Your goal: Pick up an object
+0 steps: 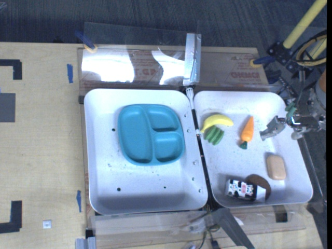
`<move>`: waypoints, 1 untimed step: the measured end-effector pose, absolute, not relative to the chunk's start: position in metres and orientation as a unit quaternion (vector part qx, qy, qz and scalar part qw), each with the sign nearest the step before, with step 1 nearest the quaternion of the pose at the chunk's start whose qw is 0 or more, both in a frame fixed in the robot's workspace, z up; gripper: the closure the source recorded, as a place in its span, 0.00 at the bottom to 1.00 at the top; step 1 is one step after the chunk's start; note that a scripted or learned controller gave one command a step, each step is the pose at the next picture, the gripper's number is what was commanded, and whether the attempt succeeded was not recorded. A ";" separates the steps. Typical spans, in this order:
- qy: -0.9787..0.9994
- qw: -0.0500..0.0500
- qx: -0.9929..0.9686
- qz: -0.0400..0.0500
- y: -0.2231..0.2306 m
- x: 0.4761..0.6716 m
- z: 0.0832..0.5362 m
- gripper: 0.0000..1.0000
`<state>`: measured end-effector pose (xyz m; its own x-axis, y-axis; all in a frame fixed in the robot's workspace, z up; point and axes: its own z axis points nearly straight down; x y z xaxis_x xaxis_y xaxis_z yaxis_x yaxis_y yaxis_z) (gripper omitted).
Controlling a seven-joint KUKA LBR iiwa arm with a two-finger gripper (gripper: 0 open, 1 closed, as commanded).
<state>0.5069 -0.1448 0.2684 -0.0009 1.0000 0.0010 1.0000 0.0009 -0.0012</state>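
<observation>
White plastic on both sides of the bench, and nothing has been lifted yet. The right bin (236,98) carries all the loose pieces; the left bin (98,139) has a blue divided tray (151,134) lying flat in its middle.

Over at the right edge of the frame the gripper (274,126) sits just inside the right bin's upper right corner. A grey metal finger juts out to the left with nothing visible against it, but the wrist clutter hides too much for me to say whether the jaws stand apart or together. So, by my reading, the pick is still all ahead: approach, close, lift.

Nearest candidate is the toy carrot (247,130), just left of the gripper, orange body with a small green stub at its lower end, lying nearly upright in the picture. Left of it a yellow banana (217,121) curves over a green ridged vegetable (213,134), the two touching. Below the gripper rests a tan rounded block (276,166), like a bread roll. At the bottom of the bin lies a black-and-white patterned carton (241,189), tipped on its side, with a brown rounded piece (260,183) pressed against it.
</observation>
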 end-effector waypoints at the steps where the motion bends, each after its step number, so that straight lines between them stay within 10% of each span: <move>1: -0.719 0.004 -0.695 0.002 -0.126 0.536 0.161 0.00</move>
<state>0.5361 -0.1263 0.1615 -0.0327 0.9995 0.0024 0.9994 0.0327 -0.0085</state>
